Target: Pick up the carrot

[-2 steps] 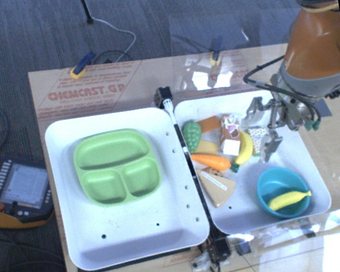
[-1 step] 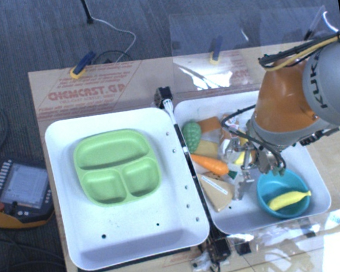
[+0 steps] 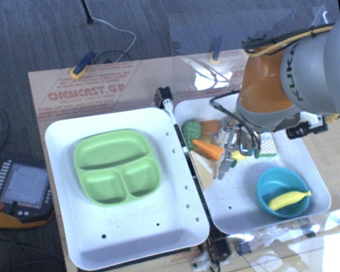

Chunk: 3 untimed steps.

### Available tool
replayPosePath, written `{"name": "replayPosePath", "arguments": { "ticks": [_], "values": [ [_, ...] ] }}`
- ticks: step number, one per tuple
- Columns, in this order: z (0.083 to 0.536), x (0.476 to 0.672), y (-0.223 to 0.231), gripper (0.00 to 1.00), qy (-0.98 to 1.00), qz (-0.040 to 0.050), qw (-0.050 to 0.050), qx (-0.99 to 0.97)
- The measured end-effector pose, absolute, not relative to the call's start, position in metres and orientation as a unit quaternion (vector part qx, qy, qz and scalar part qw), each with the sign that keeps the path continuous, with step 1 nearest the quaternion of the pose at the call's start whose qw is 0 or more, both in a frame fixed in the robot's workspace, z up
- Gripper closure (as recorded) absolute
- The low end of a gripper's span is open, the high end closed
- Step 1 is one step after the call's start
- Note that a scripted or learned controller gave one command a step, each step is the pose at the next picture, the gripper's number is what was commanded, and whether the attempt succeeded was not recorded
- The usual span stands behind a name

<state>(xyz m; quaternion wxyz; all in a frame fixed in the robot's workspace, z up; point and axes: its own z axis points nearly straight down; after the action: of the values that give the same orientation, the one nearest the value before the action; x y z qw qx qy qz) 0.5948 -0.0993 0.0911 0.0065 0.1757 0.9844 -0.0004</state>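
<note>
Carrot (image 3: 208,149) first, since that is what I am after: I see it lying on the floor of the right bin (image 3: 305,171), up near the divider between the two bins, slanted with one end toward the far wall. Starting from the near edge, I have a blue bowl (image 3: 275,185) in the right bin's near corner with a yellow banana (image 3: 289,199) lying inside it. Across in the left bin (image 3: 68,201) sits a green divided plate (image 3: 117,165). Moving back, my gripper (image 3: 232,152) is low over the right bin, just beside the carrot's right side; I cannot tell how it is set, the wrist blocks my look at it, and I see nothing held. Just past the carrot there is a green round vegetable (image 3: 191,128) by the divider. Farther off, the brown board (image 3: 91,90) under the bins carries a blue-and-yellow clamp (image 3: 82,64).
</note>
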Motion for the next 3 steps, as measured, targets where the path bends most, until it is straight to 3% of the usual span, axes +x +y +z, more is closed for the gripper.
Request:
{"name": "replayPosePath", "arguments": {
  "ticks": [1, 2, 3],
  "values": [
    [0.091, 0.648, -0.097, 0.00, 0.967, -0.0013, -0.006, 0.255],
    [0.091, 0.580, -0.109, 0.00, 0.937, 0.0021, 0.007, 0.350],
    [0.103, 0.583, -0.109, 1.00, 0.937, 0.0016, 0.011, 0.349]
  ]
}}
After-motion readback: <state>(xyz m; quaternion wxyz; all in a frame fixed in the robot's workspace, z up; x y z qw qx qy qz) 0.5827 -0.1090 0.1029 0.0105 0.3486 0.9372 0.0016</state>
